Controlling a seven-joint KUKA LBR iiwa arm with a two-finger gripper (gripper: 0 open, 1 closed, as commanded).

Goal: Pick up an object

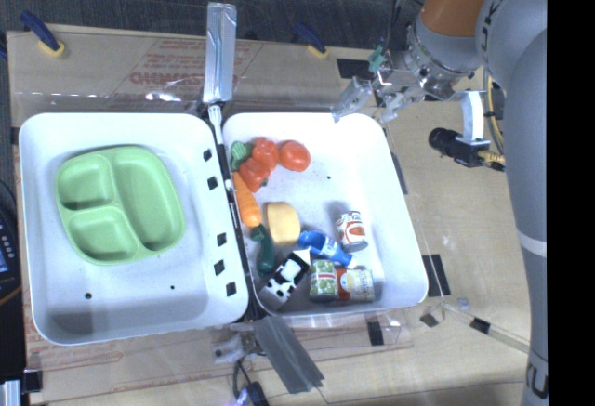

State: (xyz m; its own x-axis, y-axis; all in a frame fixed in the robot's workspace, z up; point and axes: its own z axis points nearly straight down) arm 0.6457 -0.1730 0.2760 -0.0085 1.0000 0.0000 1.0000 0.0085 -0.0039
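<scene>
The arm [507, 32] reaches in from the upper right of the frame, and its pincer [367, 98] hangs just above the far rim of the right bin [395, 209], with nothing between its fingers. The candidates for picking all lie in that bin, crowded toward its left wall and lower edge: a cluster of red tomatoes [274, 156] near the top, an orange carrot [245, 204] along the left wall, a yellow block [283, 222] at the middle, a small red-and-white can [350, 230] to its right, and a tight huddle of a blue piece [321, 244], a black-and-white toy [288, 276] and two small labelled tins [339, 283] along the lower edge. The left bin [37, 209] carries a green divided plate [119, 204] and plays no part here. To do the step well, I judge it wiser to go for something standing apart — the red-and-white can or the tomatoes have bare white floor beside them, while the lower huddle leaves little room for fingers. The pincer should travel down and left into the bin, centre over the chosen thing, then descend straight. The fingers look slightly spread, though they are small and pale against the table [446, 237] — so I cannot tell with confidence how far apart they stand.
</scene>
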